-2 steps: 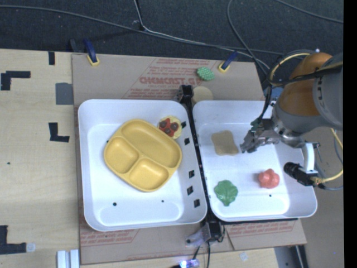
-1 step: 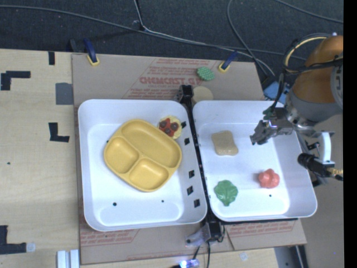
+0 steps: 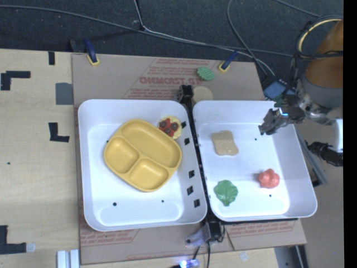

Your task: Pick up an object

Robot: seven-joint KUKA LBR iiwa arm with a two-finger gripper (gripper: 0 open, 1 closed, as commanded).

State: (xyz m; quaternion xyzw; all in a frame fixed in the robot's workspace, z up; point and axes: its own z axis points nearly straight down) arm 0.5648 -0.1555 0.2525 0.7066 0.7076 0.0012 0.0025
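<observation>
- Left bin (image 3: 89,166) holds a yellow divided plate (image 3: 143,155), tilted a bit on the floor of the bin, with a small yellow-and-red toy food (image 3: 170,126) tucked just beside its upper right corner. Awkward spot for a grab, I'd skip it.
- Right bin (image 3: 304,197) has the easier targets, all well apart: a beige cookie-like piece (image 3: 225,143) near the top left, a green leafy toy (image 3: 226,191) low on the left, a red tomato-ish toy (image 3: 269,178) lower right.
- The gripper (image 3: 266,127) hangs over the upper right part of that bin, nothing between its fingers. How wide it's spread I honestly can't tell — it's dark and small here.
- My guess for doing this well: go for the red toy or the beige piece, centre above it, come straight down, and close around the middle — not an edge.
</observation>
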